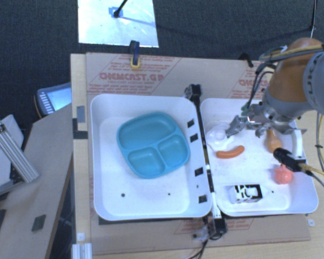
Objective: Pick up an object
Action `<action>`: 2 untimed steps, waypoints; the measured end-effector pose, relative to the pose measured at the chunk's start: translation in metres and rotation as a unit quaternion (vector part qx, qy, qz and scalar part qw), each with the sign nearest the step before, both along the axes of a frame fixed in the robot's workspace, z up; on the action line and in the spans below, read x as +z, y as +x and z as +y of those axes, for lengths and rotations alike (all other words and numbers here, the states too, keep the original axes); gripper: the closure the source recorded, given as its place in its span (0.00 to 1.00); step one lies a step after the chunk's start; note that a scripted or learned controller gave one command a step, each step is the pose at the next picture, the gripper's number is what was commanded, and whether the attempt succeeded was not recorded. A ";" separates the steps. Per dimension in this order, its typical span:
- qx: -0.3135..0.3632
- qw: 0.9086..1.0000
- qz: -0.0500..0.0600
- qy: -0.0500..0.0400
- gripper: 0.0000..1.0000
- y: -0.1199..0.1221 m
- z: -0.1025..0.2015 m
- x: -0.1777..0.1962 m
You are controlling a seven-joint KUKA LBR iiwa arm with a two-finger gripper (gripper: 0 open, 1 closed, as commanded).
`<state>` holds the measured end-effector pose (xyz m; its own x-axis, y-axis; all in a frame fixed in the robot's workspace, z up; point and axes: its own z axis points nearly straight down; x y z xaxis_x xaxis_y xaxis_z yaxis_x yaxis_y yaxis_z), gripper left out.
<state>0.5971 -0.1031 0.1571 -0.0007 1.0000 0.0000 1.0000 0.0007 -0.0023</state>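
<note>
My gripper (236, 127) hangs over the upper left part of the right bin (302, 201), open, with nothing between its fingers. Just below and left of it lies a white crumpled object (218, 136). An orange sausage (230, 152) lies a little further down. To the right of the gripper lies an orange carrot-shaped piece (272, 140), partly behind the wrist. A pink round object (283, 175) sits near the right wall, and a black-and-white item (247, 192) lies near the front.
The left bin (105, 193) holds a blue divided plate (153, 144). A black divider with clips (201, 144) runs between the bins. The arm's cables and a black fitting (287, 158) hang over the right bin's right side.
</note>
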 end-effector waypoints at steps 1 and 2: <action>0.000 1.000 0.000 0.000 0.00 0.001 -0.009 -0.048; 0.000 1.000 -0.001 0.000 0.00 0.002 -0.009 -0.073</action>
<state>0.5988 -0.1118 0.0839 -0.0004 1.0000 0.0000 1.0000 0.0004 0.0006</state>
